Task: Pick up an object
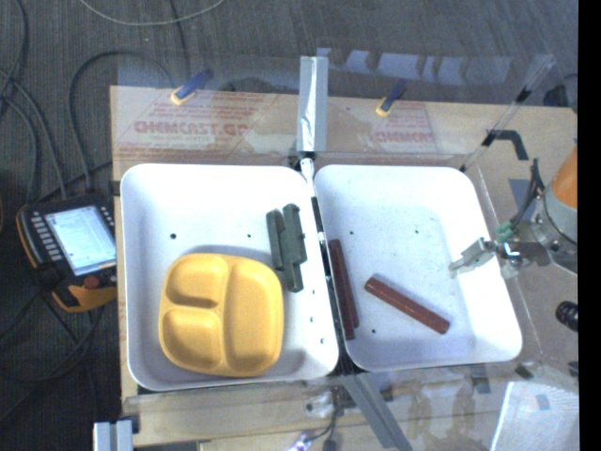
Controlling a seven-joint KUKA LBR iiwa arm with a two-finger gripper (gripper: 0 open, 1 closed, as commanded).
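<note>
In the right bin (404, 195) a reddish-brown bar (407, 304) lies at a slant near the front right. A second dark brown bar (341, 287) runs along that bin's left wall. The left bin (188, 191) holds a yellow divided tray (223, 313) at its front and a dark green block (286, 245) near its right wall. My gripper (470, 257) hangs over the right bin's right rim, up and to the right of the reddish-brown bar, apart from it. Nothing is seen held in it.
The grey arm with its orange band (566, 184) comes in from the right. A metal post (312, 101) stands behind the gap between the bins. A handheld control pendant (68, 242) lies left of the bench.
</note>
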